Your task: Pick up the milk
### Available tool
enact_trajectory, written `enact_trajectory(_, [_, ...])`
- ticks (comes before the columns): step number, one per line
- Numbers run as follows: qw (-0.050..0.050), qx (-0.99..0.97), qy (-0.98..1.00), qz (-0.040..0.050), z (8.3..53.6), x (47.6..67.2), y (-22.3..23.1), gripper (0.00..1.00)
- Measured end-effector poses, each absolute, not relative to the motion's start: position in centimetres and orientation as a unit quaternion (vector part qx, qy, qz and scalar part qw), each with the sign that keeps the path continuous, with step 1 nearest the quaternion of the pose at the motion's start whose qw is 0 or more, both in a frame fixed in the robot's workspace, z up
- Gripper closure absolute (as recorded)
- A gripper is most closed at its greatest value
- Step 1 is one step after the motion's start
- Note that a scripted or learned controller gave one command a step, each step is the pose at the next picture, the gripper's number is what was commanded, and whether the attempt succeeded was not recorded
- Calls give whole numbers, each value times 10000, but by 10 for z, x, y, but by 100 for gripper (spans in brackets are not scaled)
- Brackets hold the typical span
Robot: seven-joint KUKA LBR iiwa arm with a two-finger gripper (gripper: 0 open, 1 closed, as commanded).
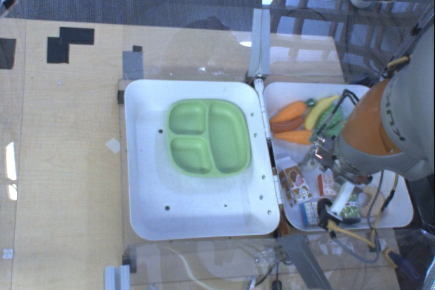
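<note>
A small white carton with a green label, which looks like the milk (348,203), lies near the front of the right bin (405,214). My gripper (333,176) is low over that bin, just behind and to the left of the carton. The grey and orange wrist covers most of it. Whether it touches the carton cannot be made out.
Two carrots (289,112), a banana (319,111) and something green (333,120) lie at the back of the right bin. A printed packet (293,183) and a blue and white box (309,212) are at its front left. The left bin (146,166) bears a green divided plate (207,136).
</note>
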State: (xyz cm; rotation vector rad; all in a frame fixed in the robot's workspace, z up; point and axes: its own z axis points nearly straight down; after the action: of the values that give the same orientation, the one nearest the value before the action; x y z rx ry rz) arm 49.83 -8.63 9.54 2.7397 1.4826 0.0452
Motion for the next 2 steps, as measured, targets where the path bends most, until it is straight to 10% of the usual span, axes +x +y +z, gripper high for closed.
enact_trajectory(1, [141,8790,4764,143,107,499,-88,100])
enact_trajectory(2, [9,8512,5248,29,186,489,-7,100])
